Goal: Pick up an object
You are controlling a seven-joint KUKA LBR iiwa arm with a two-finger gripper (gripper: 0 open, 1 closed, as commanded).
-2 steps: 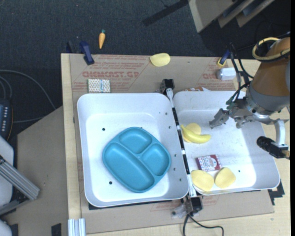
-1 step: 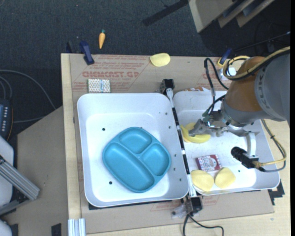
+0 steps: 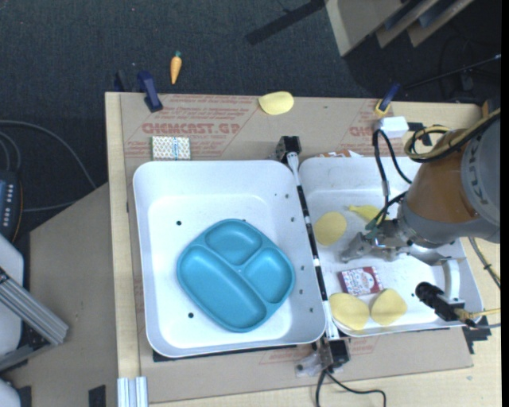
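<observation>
Camera view: the gripper (image 3: pixel 359 246) is down in the right bin (image 3: pixel 342 171), grip state impossible to tell, just above the red packet (image 3: pixel 359 281). Reach step; next comes a clean close and lift.

Dark carpet (image 3: pixel 71 48) is surrounding the bench, a brown protective sheet (image 3: pixel 207 119) is covering the benchtop, black cables (image 3: pixel 40 151) are trailing at left, and pale furniture (image 3: pixel 413 24) is standing beyond.
</observation>
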